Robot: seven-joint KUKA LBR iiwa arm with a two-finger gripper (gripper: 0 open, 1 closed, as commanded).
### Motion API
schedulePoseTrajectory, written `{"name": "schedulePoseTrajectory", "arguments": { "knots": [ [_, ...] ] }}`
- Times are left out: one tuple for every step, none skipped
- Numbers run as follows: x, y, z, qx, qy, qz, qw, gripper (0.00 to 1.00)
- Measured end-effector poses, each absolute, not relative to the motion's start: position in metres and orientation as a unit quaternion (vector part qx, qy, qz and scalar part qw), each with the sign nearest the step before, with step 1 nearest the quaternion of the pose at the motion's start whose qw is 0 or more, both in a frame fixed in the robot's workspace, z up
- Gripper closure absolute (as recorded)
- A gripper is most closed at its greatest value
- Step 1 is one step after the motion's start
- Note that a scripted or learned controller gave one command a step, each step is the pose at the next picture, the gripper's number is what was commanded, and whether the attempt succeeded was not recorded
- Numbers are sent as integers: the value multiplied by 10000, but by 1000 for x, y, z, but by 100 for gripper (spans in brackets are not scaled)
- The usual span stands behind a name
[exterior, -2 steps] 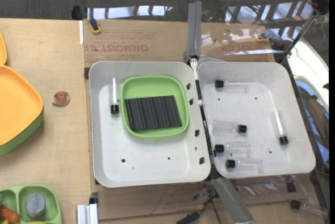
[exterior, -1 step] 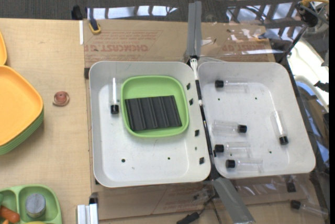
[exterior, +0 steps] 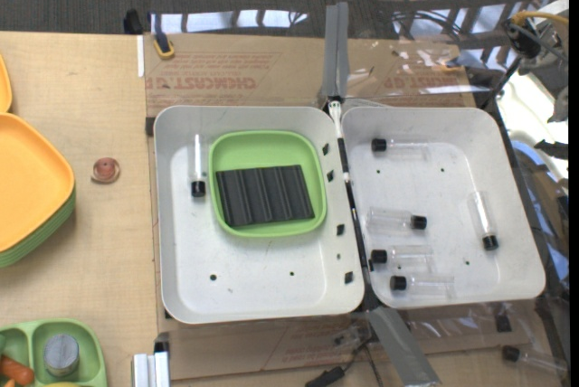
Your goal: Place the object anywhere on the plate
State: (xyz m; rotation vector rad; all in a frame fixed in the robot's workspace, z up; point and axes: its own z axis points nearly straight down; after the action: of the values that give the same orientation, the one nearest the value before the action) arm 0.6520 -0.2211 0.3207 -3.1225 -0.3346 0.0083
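A green square plate (exterior: 223, 152) lies in the upper part of the left bin (exterior: 253, 281). A black ribbed slab (exterior: 267, 195) rests flat on the plate and covers most of its floor. Just left of the plate, a clear tube with a black cap (exterior: 197, 166) lies on the bin floor, cap toward the front. The right bin (exterior: 443, 182) holds several more clear tubes with black caps: one near the back (exterior: 398, 146), one in the middle (exterior: 398, 219), one at the right (exterior: 481, 218), and two at the front left (exterior: 412, 272).
A stack of orange plates (exterior: 27, 186) sits on the wooden bench at far left, with a small reddish cap (exterior: 106, 169) beside it. A green compartment tray (exterior: 45, 356) is at the bottom left. Cardboard (exterior: 235, 73) lies under the bins. Cables and frame parts (exterior: 534, 33) crowd the top right.
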Motion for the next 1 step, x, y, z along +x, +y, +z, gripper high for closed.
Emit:
{"name": "schedulePoseTrajectory", "arguments": {
  "knots": [
    [653, -221, 313, -9945, -1045, 26, 5, 0]
  ]
}}
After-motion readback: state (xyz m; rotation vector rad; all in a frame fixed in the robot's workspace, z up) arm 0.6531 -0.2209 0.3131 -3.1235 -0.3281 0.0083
